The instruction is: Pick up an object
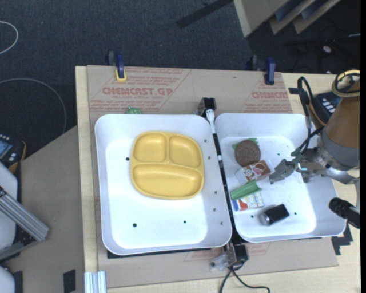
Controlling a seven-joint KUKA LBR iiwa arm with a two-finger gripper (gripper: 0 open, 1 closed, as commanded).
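I have the end effector [284, 170] low in the right bin [297, 226], jaws spread wide and holding nothing. The candidates cluster toward that bin's left wall: brown disc [247, 151], green stick [245, 189], black block [274, 214]. The yellow divided plate [167, 165] sits in the left bin [160, 229].

You look down on dark blue-grey carpet [51, 40] filling the frame from 9 to 12 o'clock, a thin pale cable [34, 86] looping across it. A brown board [166, 86] printed with red lettering tops the bench, pinned by two blue clamps [119, 62] at its 12 o'clock edge. Light wooden furniture [286, 14] juts in at 1 o'clock. An aluminium extrusion [23, 220] lies at 8 o'clock. Lighting is even.
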